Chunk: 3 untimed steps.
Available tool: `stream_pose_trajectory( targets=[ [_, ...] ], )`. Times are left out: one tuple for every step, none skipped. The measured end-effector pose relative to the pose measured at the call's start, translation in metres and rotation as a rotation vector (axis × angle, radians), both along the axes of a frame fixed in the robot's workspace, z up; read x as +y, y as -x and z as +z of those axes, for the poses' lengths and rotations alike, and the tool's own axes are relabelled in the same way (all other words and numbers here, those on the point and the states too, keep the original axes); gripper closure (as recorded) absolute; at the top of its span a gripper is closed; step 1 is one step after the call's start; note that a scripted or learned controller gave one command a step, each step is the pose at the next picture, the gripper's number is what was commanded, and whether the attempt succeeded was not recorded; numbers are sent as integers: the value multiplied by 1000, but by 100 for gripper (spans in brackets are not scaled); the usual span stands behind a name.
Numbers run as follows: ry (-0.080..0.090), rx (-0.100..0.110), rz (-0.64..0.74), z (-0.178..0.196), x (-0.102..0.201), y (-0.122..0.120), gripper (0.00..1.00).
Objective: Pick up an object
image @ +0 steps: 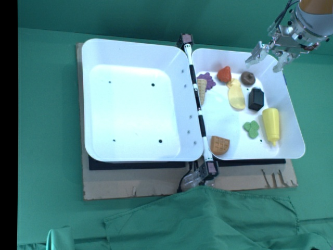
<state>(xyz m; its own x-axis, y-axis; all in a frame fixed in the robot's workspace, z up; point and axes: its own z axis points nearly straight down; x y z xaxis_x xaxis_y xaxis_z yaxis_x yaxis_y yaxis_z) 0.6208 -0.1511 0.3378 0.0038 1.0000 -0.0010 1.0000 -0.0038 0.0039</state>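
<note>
My gripper (pixel 268 56) hangs above the far right corner of the right bin (pixel 291 139), its two fingers spread open with nothing between them. Below it in that bin lie a brown doughnut (pixel 247 78), a red strawberry (pixel 225 74), a yellow pear-shaped piece (pixel 236 95), a black block (pixel 255 99), a yellow bottle (pixel 271 124), a green piece (pixel 252 129), a waffle (pixel 219 145), purple grapes (pixel 206 79) and an ice-cream cone (pixel 201 89). The doughnut is the closest thing to the fingers.
The left bin (pixel 135 100) stands beside the right one, split from it by a black-and-white bar (pixel 195 103). Both rest on a cardboard sheet (pixel 104 189). Green cloth (pixel 208 217) bunches at the front.
</note>
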Motion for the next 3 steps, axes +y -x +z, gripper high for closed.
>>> stream_pose_trajectory(
  targets=[
    [1,9,-3,-99,-32,-2,0],
    [9,-22,2,-125,-22,16,0],
    [10,-26,1,-129,-15,3,0]
  ],
)
